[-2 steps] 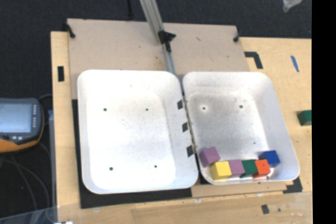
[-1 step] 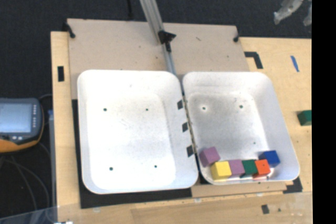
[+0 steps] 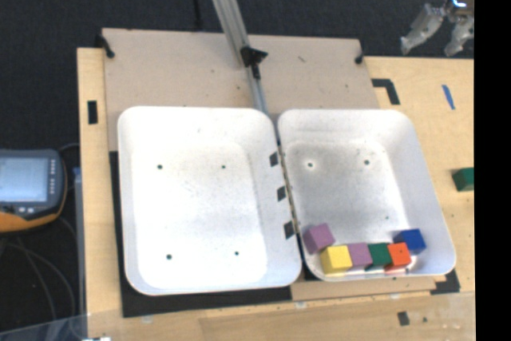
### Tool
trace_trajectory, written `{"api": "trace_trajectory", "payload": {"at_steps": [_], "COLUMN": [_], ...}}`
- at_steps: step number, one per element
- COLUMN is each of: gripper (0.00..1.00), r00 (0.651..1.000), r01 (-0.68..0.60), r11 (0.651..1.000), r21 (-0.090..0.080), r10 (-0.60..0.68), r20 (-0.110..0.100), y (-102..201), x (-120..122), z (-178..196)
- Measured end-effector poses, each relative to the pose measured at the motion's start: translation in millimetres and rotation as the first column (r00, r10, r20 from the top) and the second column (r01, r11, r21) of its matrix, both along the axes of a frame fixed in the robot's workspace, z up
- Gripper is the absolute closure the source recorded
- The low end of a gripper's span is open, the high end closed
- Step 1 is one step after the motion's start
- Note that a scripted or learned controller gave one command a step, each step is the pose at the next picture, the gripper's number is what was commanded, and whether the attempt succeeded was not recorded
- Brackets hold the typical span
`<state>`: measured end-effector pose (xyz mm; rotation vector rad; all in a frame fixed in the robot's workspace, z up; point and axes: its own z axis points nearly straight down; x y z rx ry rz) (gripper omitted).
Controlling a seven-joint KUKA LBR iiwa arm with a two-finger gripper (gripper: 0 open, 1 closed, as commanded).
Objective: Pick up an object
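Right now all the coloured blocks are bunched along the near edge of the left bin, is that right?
Not quite: the camera view shows the blocks bunched along the near edge of the right bin, not the left bin.

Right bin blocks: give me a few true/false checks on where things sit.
1. The blocks lie along the near edge of the right bin. True.
2. The yellow block sits in the left bin. False: it is in the right bin.
3. The blue block is the block farthest right in the cluster. True.
4. The claw is down among the blocks. False: it is at the view's top right, away from both bins.
5. The orange block is next to a green block. True.
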<state>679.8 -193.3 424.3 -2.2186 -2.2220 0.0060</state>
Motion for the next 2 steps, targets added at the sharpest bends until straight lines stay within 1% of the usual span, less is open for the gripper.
{"api": "trace_trajectory", "payload": {"at_steps": [1,2], "gripper": [0.00,0.00], "r00": [1.000,1.000], "r01": [0.003,0.003], "r11": [1.000,1.000], "r21": [0.001,0.000], "r10": [-0.003,-0.003], "r20": [-0.004,0.006], "y": [-10.1,-9.5], "x": [-18.8,-17.2], "z": [-86.8,-81.2]}}
